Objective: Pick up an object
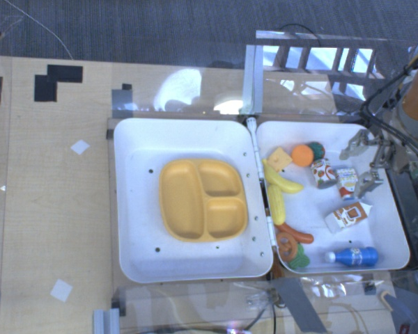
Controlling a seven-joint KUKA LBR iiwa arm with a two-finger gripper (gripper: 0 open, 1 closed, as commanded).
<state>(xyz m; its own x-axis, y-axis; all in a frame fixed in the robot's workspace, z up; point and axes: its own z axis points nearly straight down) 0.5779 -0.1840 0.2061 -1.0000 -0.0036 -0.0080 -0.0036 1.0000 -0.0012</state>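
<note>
Two white bins sit side by side on the worktop as the pincer [368,160], fingers spread and gripping nothing, hovers over the right bin [398,236]. A small carton [346,181] lies just beside it, toward the bin's centre, seemingly its nearest target.
</note>
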